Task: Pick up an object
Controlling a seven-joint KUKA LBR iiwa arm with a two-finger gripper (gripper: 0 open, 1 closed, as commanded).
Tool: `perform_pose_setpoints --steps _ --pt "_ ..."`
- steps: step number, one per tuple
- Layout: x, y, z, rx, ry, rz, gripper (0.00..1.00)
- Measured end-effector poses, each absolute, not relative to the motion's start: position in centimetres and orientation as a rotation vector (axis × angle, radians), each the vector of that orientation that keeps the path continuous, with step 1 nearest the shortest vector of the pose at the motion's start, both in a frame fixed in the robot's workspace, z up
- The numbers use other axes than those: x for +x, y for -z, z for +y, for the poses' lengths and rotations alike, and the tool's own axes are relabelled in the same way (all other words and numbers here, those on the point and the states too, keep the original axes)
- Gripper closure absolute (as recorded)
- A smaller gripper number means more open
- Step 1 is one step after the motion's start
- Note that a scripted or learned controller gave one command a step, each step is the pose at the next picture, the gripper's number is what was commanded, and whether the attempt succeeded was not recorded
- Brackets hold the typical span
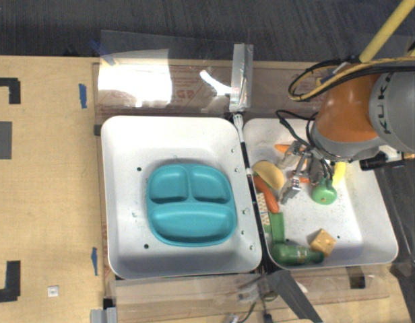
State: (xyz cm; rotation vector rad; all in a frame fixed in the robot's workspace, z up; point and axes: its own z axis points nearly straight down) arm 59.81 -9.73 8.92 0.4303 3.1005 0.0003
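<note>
My gripper (296,178) hangs over the upper middle of the right bin (376,237), below the arm's orange band. It is just right of a yellow potato-shaped object (269,175) and left of a green round object (323,194). An orange carrot-like piece (270,199) lies below the yellow object, with a green cucumber (278,227) under it. A green bottle-shaped object (295,253) and a tan block (321,241) lie near the bin's front. A yellow stick (339,173) and a small orange piece (281,148) lie partly under the wrist. Nothing is visibly held.
The left bin (120,147) holds a teal divided plate (190,204). A metal divider (240,86) stands behind the seam between the bins. Cables (315,79) loop above the arm at the back right. Brown bench surface (39,180) lies to the left.
</note>
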Motion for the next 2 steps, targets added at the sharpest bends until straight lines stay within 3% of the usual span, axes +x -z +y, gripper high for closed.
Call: perform_pose_setpoints --steps 1,2 --pt "62.3 -8.9 -10.8 0.299 0.001 3.116 0.0" --pt "62.0 -8.8 -13.3 0.349 0.0 3.111 0.0"
